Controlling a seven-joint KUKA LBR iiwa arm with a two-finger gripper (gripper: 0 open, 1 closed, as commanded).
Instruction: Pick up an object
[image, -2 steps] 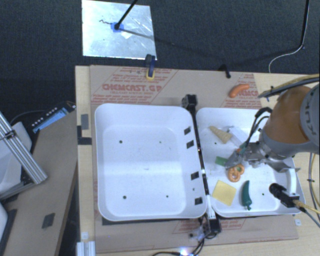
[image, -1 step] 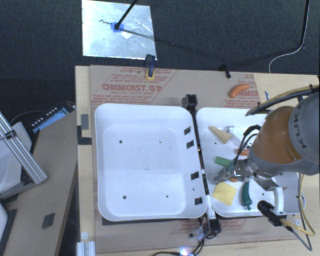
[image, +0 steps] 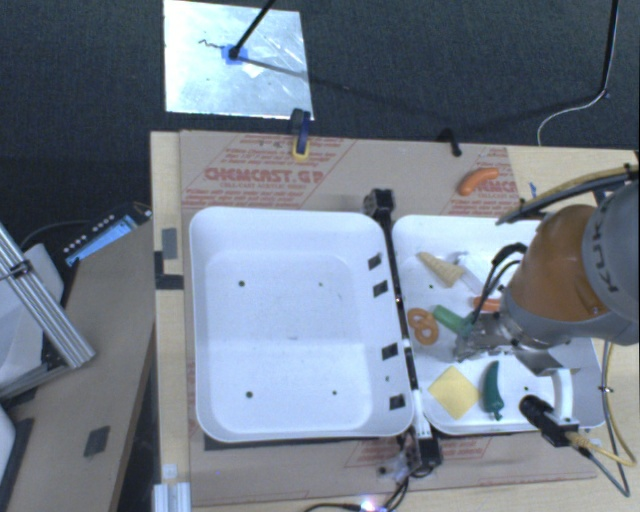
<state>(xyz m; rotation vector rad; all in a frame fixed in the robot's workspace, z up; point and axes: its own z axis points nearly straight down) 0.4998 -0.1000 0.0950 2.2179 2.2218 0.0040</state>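
While gripper (image: 470, 345) hovers by green piece (image: 450, 321) and pretzel (image: 423, 326), neighbour may be nudged; closure state cannot be told.

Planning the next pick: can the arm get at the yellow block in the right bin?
Probably yes. The yellow block lies uncovered near the bin's front, close beside the arm, with only the green pepper beside it.

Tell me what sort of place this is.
Likely a robotics lab bench for grasping trials: two shallow white plastic bins side by side, small toy foods like a yellow cheese slice, and a grey arm with an orange band reaching in.
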